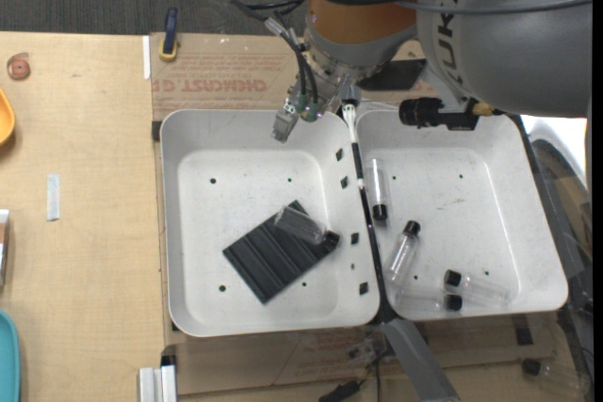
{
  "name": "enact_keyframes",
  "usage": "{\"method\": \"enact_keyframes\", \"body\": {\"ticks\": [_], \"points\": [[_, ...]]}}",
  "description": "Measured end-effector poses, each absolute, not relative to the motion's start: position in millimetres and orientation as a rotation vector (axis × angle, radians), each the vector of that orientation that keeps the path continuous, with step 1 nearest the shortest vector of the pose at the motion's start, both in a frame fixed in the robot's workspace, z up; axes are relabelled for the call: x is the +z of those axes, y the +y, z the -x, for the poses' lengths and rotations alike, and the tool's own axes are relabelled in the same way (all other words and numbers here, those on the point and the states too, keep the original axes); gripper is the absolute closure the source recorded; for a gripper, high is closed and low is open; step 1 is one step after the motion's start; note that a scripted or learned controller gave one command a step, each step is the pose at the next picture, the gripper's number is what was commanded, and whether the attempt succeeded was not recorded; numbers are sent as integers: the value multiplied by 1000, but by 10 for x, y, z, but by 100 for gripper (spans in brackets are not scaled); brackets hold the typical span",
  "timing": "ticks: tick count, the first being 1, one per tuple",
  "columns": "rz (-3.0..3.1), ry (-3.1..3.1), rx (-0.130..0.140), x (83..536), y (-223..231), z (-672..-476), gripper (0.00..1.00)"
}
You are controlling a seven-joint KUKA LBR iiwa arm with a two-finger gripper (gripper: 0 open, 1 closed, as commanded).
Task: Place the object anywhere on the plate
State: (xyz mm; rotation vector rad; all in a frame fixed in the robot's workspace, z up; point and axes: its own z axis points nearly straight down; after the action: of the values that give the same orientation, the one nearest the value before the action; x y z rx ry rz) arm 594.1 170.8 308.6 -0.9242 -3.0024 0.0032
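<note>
Vial (301, 223) on ribbed plate (275, 251), seemingly lying upper-left to lower-right

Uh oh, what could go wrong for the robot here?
1. The little vial on the black plate lies at its far corner; a nudge might roll it off.
2. The other vials lie loose in the right bin, one close to the divider, so a grab there could hit the wall.
3. The gripper hangs high at the left bin's back rim, far from any vial.

Grey arm (509, 5) (orange-banded) reaches in from upper right.
</note>
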Motion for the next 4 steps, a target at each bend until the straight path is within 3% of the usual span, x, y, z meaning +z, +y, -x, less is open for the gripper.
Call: {"method": "enact_keyframes", "body": {"ticks": [1,2,3,4], "points": [[746,-3054,0,3146,2217,-6488,100],[507,-3103,0,3532,2271,-6143,100],[355,-3122,1,3311,2176,-5844,100],[252,-3132,1,3152,1683,-5293,100]]}}
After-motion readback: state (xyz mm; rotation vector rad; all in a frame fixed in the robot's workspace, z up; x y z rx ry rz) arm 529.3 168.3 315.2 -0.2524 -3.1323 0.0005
